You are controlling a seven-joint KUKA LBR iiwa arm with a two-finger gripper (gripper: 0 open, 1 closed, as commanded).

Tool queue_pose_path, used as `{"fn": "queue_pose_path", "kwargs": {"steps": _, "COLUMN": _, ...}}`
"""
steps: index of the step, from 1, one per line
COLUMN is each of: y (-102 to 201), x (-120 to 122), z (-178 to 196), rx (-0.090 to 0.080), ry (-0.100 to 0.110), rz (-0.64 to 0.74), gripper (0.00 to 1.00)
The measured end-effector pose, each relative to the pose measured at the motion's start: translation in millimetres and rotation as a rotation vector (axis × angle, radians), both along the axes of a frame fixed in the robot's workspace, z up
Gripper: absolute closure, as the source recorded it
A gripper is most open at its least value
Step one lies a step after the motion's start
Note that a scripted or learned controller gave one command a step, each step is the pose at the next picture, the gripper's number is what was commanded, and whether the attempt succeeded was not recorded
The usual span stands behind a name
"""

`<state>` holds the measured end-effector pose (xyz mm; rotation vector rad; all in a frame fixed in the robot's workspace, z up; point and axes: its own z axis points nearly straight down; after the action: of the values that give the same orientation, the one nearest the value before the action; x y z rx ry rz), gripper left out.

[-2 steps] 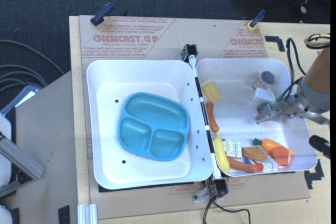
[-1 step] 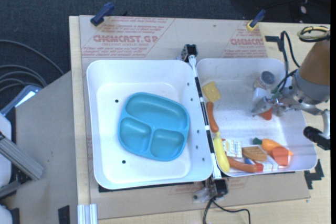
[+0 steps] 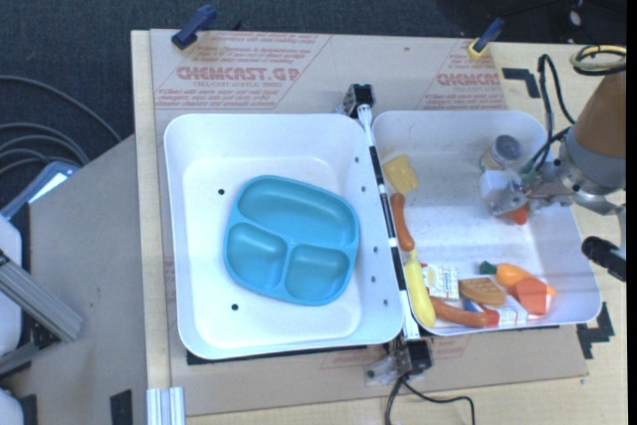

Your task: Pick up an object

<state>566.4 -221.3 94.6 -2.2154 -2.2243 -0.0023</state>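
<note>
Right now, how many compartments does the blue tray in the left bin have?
3. The blue tray has one long compartment across its far side and two smaller ones side by side along its near side. All three are in full view in the left bin.

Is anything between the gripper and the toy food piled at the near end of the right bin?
Nothing visible. The gripper sits low in the right bin and bare white floor separates it from the toy food.

The scene was evenly and brightly lit from above. The white bins point(image 3: 189, 214) were slightly overexposed, and fine detail was softened.
</note>
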Motion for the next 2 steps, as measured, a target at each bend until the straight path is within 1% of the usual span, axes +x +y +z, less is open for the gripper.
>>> {"fn": "queue_pose_path", "kwargs": {"steps": 1, "y": 76.0, "x": -8.4, "z": 110.8, "rx": -0.002, "ry": -0.002, "rz": -0.002, "gripper": 1.0}}
{"fn": "queue_pose_path", "kwargs": {"steps": 2, "y": 107.9, "x": -11.4, "z": 152.3, "rx": -0.003, "ry": -0.002, "rz": -0.002, "gripper": 1.0}}
